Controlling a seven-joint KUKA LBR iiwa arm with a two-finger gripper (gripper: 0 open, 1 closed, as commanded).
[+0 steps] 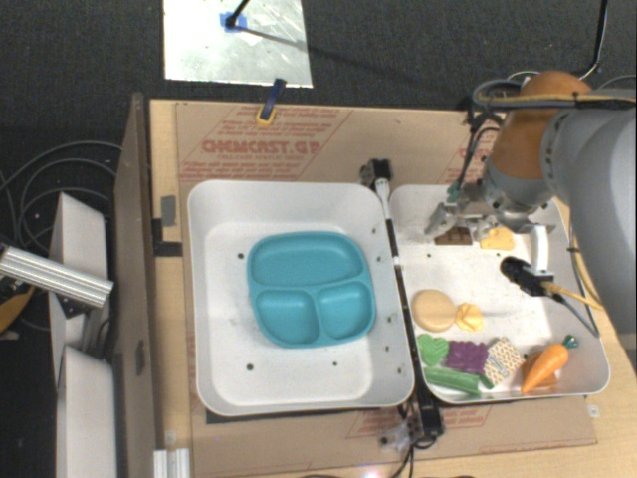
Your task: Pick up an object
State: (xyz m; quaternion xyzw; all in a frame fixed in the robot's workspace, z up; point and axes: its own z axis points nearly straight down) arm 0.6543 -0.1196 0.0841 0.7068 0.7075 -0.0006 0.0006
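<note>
My gripper (461, 221) hangs low over the far end of the right bin (468, 277), under the grey arm with its orange band. A small brown piece (453, 236) lies right beneath it and a yellow piece (498, 238) just to its right. Toward the near end of that bin lie a tan round bun (433, 310), a small yellow piece (469, 316), a green pod (439, 354), purple grapes (466, 355), a checkered piece (504, 358) and an orange carrot (546, 364). I see nothing held in the gripper.
The left bin (219, 267) holds a teal divided plate (310, 288). A ridge where the two bin rims meet (393, 257) separates the bins. A shiny sheet (237, 28) lies on the floor beyond the bench.
</note>
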